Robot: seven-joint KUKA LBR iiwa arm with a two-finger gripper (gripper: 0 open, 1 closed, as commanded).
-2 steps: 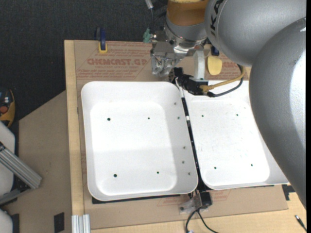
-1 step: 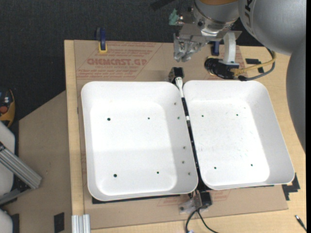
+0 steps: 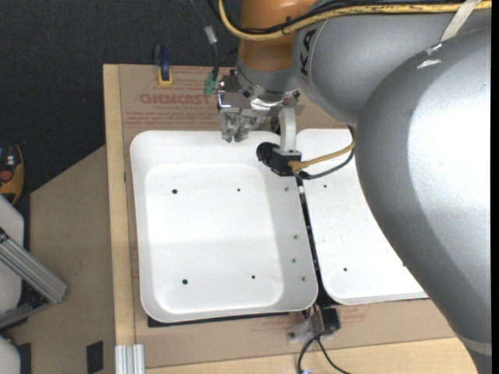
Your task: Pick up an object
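My gripper [image 3: 234, 133] hangs over the far rim of the left white bin [image 3: 148, 209], near that bin's back right corner. It points down from the grey wrist with the orange band [image 3: 277, 10]. I see nothing held under it. The left bin's floor shows plain white with a few small dark dots. The arm's big grey body hides much of the right white bin [image 3: 343, 232].
A black connector [image 3: 273, 156] with a yellow cable hangs beside the gripper, over the gap between the bins. A brown board [image 3: 125, 100] lies beneath both bins, with a blue clamp [image 3: 164, 65] at its far edge. Metal rails [image 3: 31, 275] stand at the left.
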